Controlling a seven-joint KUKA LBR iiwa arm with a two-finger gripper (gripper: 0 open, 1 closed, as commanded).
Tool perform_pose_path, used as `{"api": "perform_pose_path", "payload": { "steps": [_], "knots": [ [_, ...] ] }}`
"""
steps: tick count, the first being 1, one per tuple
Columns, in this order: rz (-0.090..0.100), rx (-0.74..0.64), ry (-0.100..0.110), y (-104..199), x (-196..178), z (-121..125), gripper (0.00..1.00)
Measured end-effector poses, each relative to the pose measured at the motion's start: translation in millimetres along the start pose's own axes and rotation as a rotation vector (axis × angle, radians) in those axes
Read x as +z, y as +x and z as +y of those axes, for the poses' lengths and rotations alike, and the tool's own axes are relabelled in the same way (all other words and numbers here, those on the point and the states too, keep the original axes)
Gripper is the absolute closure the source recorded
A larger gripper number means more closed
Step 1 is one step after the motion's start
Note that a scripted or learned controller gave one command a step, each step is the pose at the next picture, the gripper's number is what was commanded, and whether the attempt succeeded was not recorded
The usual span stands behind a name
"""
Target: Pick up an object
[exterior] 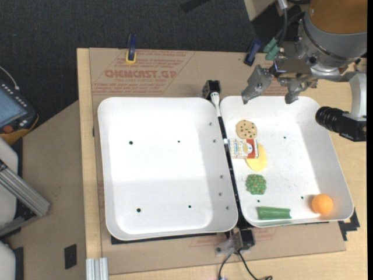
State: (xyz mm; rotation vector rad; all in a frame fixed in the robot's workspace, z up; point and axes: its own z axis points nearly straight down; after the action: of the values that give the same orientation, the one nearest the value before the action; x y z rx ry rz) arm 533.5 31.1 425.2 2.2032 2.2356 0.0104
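My likeliest targets sit in a tight column along the left wall of the right bin: a cookie at the top, a small carton touching a yellow piece below it, then a green bumpy ball. A flat green piece lies by the near edge, and an orange ball rests in the near right corner, well apart from the rest. The left bin holds nothing to grab. My gripper hangs above the right bin's far edge, fingers spread apart and holding nothing. My worry is the crowding: coming down on the carton, a finger could land on the cookie or the yellow piece and shove things aside. The orange ball may roll off when pinched.
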Motion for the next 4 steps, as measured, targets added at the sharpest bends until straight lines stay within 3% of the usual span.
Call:
{"api": "perform_pose_path", "payload": {
  "steps": [1,2,3,4],
  "knots": [
    [-0.003,0.013,0.0,-7.9,-10.2,-1.0,1.0],
    [-0.001,0.006,0.014,67.4,35.2,-0.1,1.0],
    [-0.003,0.022,0.015,-19.2,85.7,-49.4,1.0],
    [-0.003,0.012,0.002,12.2,62.6,-15.6,1.0]
  ]
}}
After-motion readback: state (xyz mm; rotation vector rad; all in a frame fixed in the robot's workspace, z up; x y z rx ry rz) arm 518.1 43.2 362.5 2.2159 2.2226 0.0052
